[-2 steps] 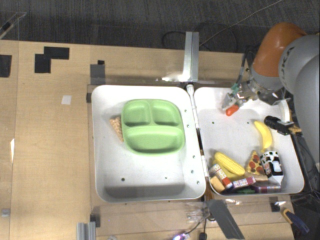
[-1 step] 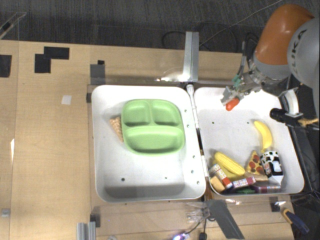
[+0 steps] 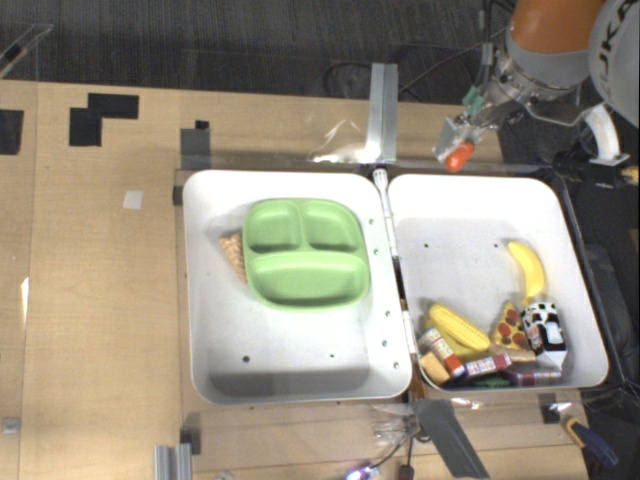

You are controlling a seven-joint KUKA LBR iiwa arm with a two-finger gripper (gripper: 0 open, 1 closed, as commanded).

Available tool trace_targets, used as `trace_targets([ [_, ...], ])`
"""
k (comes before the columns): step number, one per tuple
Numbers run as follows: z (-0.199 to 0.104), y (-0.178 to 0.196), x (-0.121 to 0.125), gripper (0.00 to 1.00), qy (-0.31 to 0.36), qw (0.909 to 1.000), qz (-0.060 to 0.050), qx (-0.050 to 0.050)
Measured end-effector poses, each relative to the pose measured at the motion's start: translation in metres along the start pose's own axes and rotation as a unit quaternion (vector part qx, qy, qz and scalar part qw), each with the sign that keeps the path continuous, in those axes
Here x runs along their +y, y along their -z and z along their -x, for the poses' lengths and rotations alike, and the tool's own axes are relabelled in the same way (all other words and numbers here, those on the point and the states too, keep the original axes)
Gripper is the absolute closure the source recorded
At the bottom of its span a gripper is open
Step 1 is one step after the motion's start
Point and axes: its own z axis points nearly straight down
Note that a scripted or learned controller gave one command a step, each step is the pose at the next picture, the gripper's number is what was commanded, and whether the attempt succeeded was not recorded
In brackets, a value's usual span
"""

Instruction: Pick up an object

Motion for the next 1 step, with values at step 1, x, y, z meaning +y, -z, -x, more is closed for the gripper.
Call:
trace_targets([
  [1,0.0115,0.135,-0.005,1.0,0.071,0.9975,0.001,-0.001],
])
